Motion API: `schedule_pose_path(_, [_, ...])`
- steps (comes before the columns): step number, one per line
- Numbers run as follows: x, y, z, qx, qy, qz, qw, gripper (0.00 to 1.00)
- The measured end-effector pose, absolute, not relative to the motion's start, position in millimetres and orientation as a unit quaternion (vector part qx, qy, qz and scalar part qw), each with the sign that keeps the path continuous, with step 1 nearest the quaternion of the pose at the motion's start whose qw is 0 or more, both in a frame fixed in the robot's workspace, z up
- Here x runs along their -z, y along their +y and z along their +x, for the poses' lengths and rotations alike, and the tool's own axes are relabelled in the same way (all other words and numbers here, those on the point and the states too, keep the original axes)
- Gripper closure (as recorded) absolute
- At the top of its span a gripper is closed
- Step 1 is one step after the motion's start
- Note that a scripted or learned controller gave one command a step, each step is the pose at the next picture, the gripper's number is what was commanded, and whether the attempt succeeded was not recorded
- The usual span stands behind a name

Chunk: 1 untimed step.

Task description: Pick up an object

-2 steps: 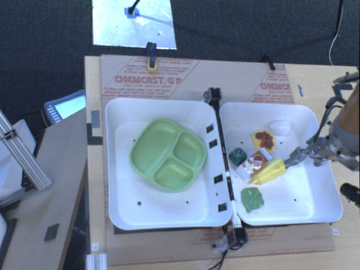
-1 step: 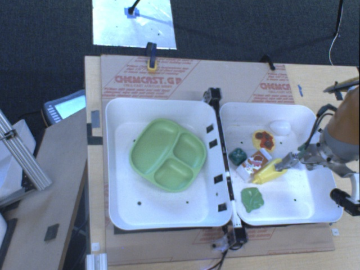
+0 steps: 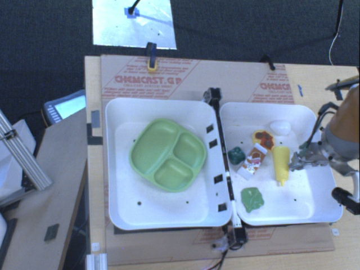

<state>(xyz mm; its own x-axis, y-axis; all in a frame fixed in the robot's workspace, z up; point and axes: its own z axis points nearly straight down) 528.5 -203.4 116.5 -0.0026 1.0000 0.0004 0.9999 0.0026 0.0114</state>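
In the right bin (image 3: 304,207) lie several small things: a yellow bottle-like object (image 3: 280,164), a red and white packet (image 3: 254,159), a dark green block (image 3: 237,155), a light green lump (image 3: 252,198), an orange and red piece (image 3: 263,139) and a white object (image 3: 279,127). My gripper (image 3: 297,162) reaches in from the right, low over the bin floor, its tip just right of the yellow object. Nothing shows between its fingers.
The left bin (image 3: 121,201) holds a light green divided plate (image 3: 168,154). A black divider with clips (image 3: 220,156) runs between the two bins. The arm's body (image 3: 343,134) overhangs the right bin's right wall.
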Motion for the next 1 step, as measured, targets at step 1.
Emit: schedule_pose_path(1, [-164.1,-194.5,529.4,-0.0007,0.709,0.706,0.002,1.00])
